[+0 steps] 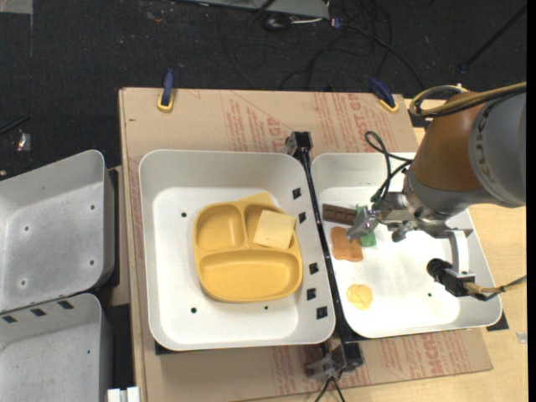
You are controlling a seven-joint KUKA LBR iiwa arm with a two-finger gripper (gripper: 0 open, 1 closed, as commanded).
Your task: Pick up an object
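We see the tool [365, 225] low in the right bin [419, 308], near its left wall, above an orange piece [346, 247]. Whether its jaws are wide or closed we cannot tell; we judge nothing lifted yet.

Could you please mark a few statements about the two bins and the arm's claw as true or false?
1. The yellow divided tray lies in the left bin. True.
2. A pale block rests on that tray. True.
3. The claw hovers over the left bin. False: it is over the right bin.
4. The small yellow item sits on the tray. False: it lies on the right bin's floor.
5. An orange-brown piece lies beside the claw. True.
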